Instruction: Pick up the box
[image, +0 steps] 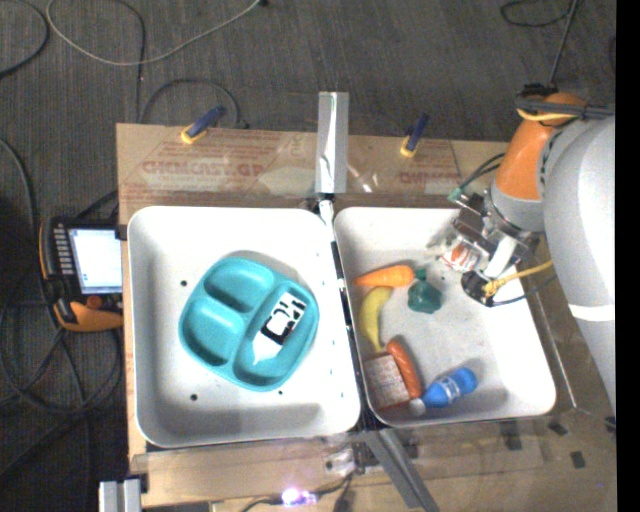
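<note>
The small black-and-white carton box (283, 325) lies in the turquoise divided plastic tray (215, 320), ungrasped (pick seemingly unstarted), while the gripper (478, 255), finger state indiscernible, hovers well right.

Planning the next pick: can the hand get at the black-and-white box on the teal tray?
Probably yes. The box lies uncovered on top of the teal tray in the left bin; the hand hangs over the right bin, with nothing tall between them.

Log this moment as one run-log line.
gripper: over right bin, upper right | box: lying in teal tray, left bin | contact: none | pick: not done
</note>
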